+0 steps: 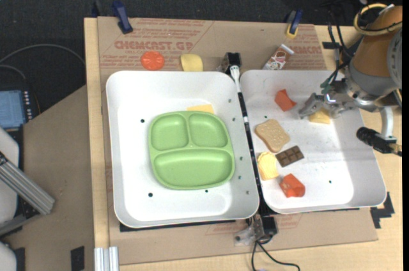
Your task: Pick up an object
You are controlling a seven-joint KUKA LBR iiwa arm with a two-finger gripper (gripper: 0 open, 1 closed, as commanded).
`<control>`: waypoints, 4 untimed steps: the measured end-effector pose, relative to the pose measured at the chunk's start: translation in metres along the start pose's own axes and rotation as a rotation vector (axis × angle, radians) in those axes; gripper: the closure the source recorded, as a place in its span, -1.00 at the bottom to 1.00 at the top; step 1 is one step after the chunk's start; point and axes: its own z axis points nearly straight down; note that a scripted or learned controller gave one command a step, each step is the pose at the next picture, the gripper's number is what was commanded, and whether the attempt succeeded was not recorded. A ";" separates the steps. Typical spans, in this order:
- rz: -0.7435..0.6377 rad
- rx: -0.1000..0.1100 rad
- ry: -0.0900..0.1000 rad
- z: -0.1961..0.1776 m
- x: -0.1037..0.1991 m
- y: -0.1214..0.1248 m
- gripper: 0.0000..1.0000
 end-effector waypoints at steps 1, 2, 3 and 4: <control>-0.003 -0.012 -0.004 -0.015 -0.001 0.004 1.00; -0.002 -0.006 -0.003 -0.012 -0.001 0.002 -1.00; -0.003 -0.009 -0.005 -0.023 -0.001 0.003 1.00; -0.003 -0.008 -0.005 -0.022 -0.001 0.002 -1.00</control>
